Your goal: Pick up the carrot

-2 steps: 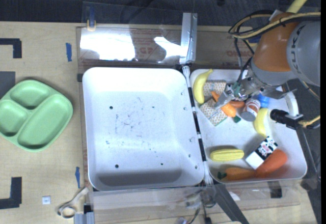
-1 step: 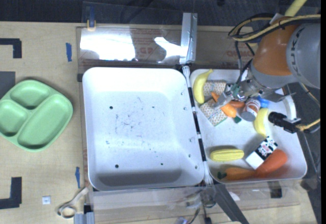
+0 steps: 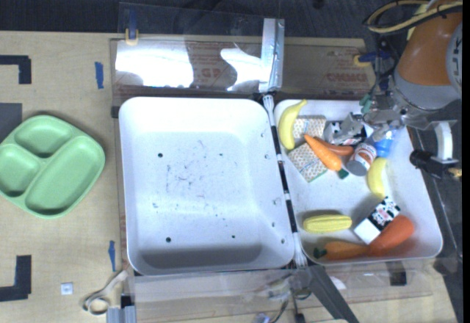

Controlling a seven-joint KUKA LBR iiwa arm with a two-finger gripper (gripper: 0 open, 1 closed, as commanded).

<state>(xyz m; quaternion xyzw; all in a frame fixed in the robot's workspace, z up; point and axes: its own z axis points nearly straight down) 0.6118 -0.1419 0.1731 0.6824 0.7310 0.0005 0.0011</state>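
An orange carrot point(image 3: 325, 153) lies slanted in the upper middle of the right bin point(image 3: 433, 241), its tip pointing up-left. A second carrot point(image 3: 345, 249) lies along that bin's front wall, and a stubbier orange-red one point(image 3: 394, 232) sits beside it at the front right. My gripper point(image 3: 365, 122) hangs over the bin's upper right part, just up-right of the slanted carrot, among a small can point(image 3: 360, 161) and a blue item point(image 3: 384, 145). Nothing orange shows in the gripper.
The right bin also holds a banana point(image 3: 288, 123) at the back left, another point(image 3: 377, 177) at the right, a yellow piece point(image 3: 327, 223), a tan waffle-like block point(image 3: 308, 158) and a black-and-white box point(image 3: 379, 216). The left bin point(image 3: 132, 116) adjoins it. A green divided plate point(image 3: 48, 165) lies far left.
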